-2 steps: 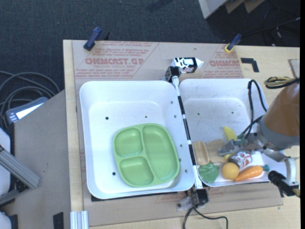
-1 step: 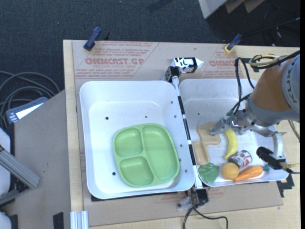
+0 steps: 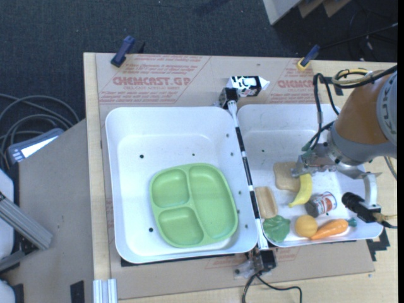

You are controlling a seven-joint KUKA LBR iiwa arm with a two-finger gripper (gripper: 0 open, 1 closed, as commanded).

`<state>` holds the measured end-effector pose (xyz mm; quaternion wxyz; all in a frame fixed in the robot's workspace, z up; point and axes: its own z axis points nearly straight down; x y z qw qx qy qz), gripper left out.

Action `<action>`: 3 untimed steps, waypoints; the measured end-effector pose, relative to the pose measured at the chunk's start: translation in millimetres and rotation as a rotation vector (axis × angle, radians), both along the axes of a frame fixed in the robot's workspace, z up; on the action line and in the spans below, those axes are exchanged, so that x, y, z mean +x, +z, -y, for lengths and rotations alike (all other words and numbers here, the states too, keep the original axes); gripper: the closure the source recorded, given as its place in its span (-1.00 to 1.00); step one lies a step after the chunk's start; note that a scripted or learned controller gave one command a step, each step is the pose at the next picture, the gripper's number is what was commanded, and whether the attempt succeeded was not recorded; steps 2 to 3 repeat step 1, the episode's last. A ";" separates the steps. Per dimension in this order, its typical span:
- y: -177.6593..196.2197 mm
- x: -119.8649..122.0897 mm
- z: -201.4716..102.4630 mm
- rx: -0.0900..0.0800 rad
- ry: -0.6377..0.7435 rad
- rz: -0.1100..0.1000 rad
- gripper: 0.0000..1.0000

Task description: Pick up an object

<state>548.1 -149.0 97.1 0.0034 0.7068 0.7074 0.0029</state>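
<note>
My tool, grip state unclear, hovers over the banana: light, soft, best pinched mid-curve.

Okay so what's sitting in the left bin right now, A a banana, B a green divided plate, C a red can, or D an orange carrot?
B: the green divided plate lies in the left bin, while the banana, can and carrot are all in the right bin.
</note>
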 end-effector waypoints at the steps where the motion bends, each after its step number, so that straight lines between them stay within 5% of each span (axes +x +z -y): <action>1: 88.0 8.9 -66.3 0.001 0.000 -0.007 1.00; 3: 88.0 8.9 -66.3 0.001 0.000 -0.007 1.00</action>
